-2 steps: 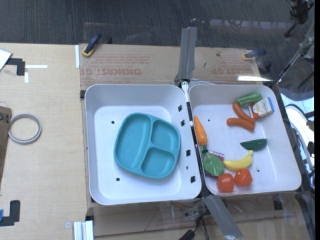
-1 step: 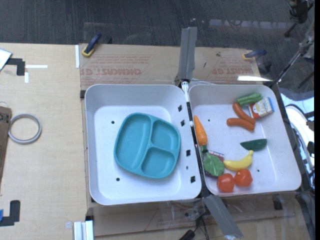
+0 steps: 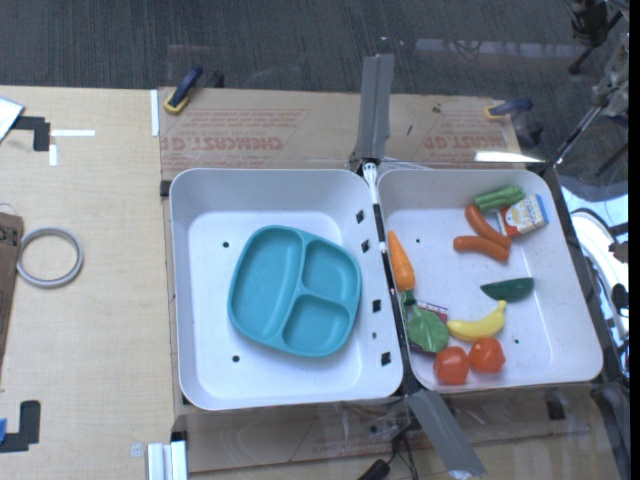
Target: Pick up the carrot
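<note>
Cardboard sheet (image 3: 240, 128), upside-down red print, illegible

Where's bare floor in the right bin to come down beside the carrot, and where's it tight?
Bare floor lies right of the carrot, bordered by the sausages above and the banana below. The carrot's left side hugs the bin wall. Below it is crowded: leafy green, tomatoes.

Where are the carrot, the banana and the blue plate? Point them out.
carrot (image 3: 401, 260), camera view, middle of its orange body.
banana (image 3: 478, 322), camera view, middle of its curve.
blue plate (image 3: 252, 268), camera view, floor of its largest compartment.
</note>
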You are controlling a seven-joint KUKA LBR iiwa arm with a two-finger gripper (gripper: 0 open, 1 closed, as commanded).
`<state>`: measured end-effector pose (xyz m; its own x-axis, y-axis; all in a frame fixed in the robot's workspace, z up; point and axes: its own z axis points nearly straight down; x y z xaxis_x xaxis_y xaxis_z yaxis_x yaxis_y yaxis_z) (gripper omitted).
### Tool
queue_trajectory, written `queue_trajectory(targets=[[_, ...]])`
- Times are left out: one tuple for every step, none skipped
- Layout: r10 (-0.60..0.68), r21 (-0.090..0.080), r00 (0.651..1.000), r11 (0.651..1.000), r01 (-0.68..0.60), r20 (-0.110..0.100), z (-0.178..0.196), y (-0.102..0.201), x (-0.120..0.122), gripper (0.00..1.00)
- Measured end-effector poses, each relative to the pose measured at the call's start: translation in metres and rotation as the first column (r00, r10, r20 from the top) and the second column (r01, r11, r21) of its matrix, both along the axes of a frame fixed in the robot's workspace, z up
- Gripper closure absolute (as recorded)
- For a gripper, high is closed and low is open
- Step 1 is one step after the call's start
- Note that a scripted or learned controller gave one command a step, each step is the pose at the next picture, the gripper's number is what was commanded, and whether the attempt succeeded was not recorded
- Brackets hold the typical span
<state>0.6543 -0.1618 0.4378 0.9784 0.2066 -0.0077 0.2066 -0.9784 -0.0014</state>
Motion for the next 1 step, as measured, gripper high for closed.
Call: queue_trajectory(targets=[[0.002, -0.001, 1.000, 1.000, -0.002, 0.002, 0.0006, -0.0019, 0.0004, 1.00]])
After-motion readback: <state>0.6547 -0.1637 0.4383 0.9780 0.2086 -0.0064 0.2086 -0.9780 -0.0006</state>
